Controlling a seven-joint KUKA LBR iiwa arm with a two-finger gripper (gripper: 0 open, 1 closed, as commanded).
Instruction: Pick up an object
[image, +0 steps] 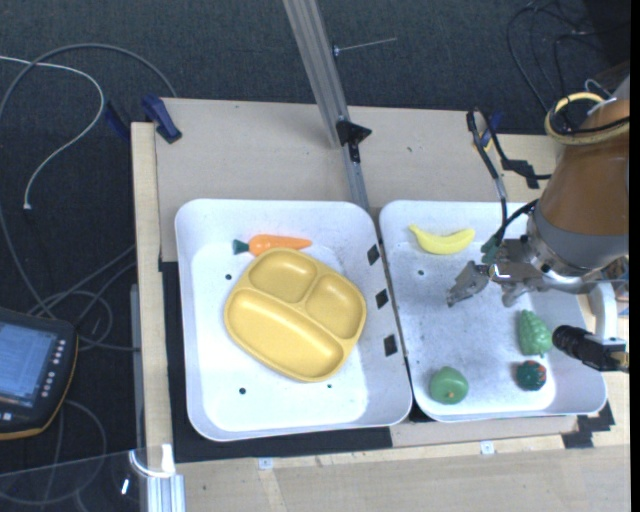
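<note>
In the right bin (440, 330) lie a yellow banana (441, 239) at the back, a green apple (448, 385) at the front, a green leafy vegetable (533, 333) and a small red and green fruit (530, 376) at the front right. My gripper (489, 288) hangs over the middle of this bin, just right of and below the banana. Its fingers (464, 287) are spread open with nothing between them. The orange and grey arm covers the bin's far right corner.
The left bin (200, 300) holds a yellow divided plate (295, 313) and an orange carrot (275, 243) behind it. A metal pole (325, 70) rises at the back between the bins. Black clips (382, 298) line the shared bin edge.
</note>
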